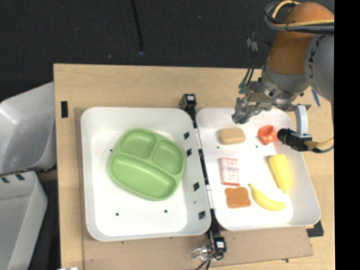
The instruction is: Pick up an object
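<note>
On the desk's right bin, the tan bread roll lies just below-left of the hand, whose opening I cannot tell.

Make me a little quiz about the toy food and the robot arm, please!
1. True or false: the green divided plate lies in the left bin.
2. Which thing lies closest to the gripper? A) the banana B) the tan bread-like block C) the pink-patterned packet
3. Fill in: the yellow corn-like piece lies in the ____ bin.

Key
1. True.
2. B; it lies just below the gripper, in the right bin.
3. Right.
</note>
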`<state>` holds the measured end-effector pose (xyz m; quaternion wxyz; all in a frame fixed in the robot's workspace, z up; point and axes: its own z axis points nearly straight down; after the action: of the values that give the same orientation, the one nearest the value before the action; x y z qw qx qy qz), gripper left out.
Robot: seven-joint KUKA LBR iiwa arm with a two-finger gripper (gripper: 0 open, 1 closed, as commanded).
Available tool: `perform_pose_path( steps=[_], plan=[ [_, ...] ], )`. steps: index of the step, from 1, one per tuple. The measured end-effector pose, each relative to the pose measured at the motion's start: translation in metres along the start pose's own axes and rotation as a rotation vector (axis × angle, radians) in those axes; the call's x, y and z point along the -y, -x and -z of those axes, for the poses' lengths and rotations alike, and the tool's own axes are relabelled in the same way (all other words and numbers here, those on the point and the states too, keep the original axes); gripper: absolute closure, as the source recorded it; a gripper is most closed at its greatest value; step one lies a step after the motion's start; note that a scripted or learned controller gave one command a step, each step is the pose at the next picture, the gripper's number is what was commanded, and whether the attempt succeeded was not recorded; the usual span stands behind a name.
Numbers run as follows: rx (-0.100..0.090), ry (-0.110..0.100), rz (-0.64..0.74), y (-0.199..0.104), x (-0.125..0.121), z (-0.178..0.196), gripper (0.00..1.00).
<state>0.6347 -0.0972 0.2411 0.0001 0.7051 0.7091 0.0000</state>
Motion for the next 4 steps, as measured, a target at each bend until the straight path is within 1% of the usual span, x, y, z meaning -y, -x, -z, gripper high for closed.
perform_pose_path(
  steps=[1,3,4],
  plan=[
    [0.000,0.000,0.000,-0.051,0.002,-0.009,1.00],
    [-0.001,0.001,0.001,-0.137,-0.002,0.002,1.00],
    [-0.002,0.001,0.002,-0.186,-0.002,0.009,1.00]
  ],
)
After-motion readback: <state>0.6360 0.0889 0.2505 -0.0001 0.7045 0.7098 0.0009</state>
